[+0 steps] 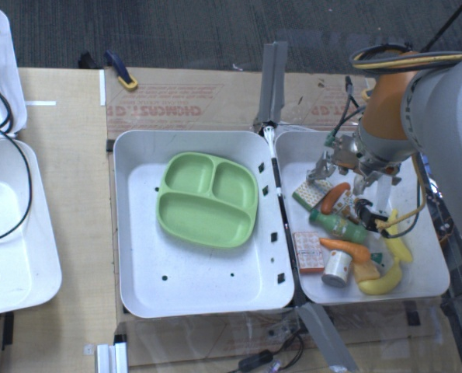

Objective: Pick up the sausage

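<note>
Clutter was the main risk: sausage [334, 198] lay touching bottle [338, 224] and box [309, 196]. Gripper [347, 176] hovered above; whether its fingers were open, I cannot tell. A neighbour could be caught instead.

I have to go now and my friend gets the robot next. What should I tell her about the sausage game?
The gripper hangs low in the right bin, just above the sausage; its fingers are hard to read from here.
The sausage lies in the right bin's pile, touching the waffle piece, next to the green bottle.
The green plate sits in the left bin.
Done: nothing lifted.
Left: grab the sausage and lift it.
</note>
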Controlling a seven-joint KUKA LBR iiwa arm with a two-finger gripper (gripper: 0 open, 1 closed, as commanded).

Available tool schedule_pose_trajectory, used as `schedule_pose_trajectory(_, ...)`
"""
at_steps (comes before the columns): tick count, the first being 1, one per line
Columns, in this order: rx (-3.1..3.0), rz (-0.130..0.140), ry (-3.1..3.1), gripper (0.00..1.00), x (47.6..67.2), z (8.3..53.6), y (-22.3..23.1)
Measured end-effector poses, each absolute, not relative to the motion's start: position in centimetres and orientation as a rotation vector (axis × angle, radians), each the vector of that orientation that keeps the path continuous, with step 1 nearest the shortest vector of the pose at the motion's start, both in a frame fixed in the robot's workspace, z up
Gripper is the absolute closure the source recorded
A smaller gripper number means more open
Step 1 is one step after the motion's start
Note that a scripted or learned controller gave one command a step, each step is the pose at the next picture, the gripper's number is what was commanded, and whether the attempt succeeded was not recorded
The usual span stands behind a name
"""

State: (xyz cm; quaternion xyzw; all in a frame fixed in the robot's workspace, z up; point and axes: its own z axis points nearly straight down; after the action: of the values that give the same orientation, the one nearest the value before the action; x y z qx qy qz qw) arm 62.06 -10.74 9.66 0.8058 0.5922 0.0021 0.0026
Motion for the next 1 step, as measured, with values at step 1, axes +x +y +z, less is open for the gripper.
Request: schedule_pose_trajectory(1,2.526,0.012,1.857,1.0,62.19,10.72,-10.71)
